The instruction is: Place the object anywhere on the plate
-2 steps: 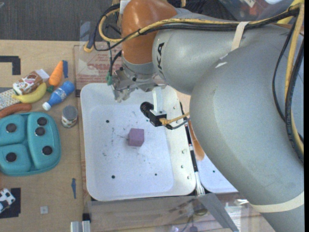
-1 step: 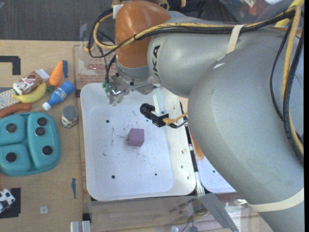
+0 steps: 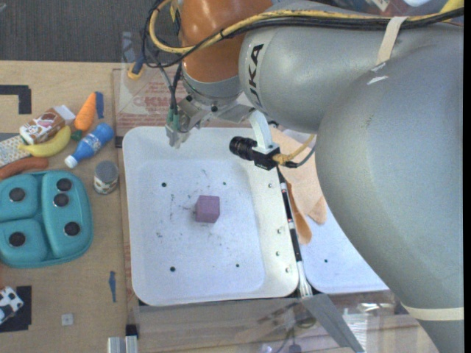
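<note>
The grey KUKA arm (image 3: 353, 87) comes in from 3 o'clock and fills the upper right, its orange band (image 3: 217, 20) sitting at about 12 o'clock above the wrist. The gripper (image 3: 175, 134) hangs over the far rim of the left white bin (image 3: 147, 271), at roughly 11 o'clock from the bin's middle; how the jaws stand I cannot tell, since the tip is small and seen end-on, and nothing is visible between them. The task's thing, a small purple cube (image 3: 207, 209), lies on the floor of that bin near its centre, well apart from the gripper and toward 5 o'clock from it. The bin floor around the cube is speckled with dark marks. The right white bin (image 3: 346, 271) is largely covered by the arm. Left of the bins, on the wooden bench (image 3: 73, 300), a teal sectioned tray (image 3: 44, 215) sits at 9 o'clock, with a small tin can (image 3: 106, 176) just beside its upper right corner. Above them, toward 10 o'clock, are a toy carrot (image 3: 88, 111), a blue and white bottle (image 3: 90, 144) and a banana (image 3: 45, 145).
</note>
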Controlling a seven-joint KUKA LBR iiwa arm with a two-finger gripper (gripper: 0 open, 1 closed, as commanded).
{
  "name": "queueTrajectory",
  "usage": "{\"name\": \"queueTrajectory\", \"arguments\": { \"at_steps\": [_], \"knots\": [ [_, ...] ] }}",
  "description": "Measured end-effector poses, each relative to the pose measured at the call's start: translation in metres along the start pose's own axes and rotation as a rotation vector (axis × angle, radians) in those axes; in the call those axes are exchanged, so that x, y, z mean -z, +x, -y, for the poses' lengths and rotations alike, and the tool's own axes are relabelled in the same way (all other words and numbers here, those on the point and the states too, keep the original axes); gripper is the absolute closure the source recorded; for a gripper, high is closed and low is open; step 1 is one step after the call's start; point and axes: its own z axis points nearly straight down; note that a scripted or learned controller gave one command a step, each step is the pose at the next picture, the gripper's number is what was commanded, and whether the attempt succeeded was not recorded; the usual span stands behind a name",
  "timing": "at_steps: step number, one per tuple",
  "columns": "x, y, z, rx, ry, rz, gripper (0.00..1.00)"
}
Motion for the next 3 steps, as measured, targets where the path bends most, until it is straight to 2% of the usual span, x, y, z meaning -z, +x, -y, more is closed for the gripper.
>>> {"name": "queueTrajectory", "arguments": {
  "at_steps": [1,2,3],
  "knots": [
    [-0.025,0.000,0.009,-0.030,0.005,-0.003,1.00],
    [-0.002,0.004,0.004,0.094,-0.001,0.000,1.00],
    [-0.035,0.007,0.008,0.275,0.003,-0.003,1.00]
  ]
}}
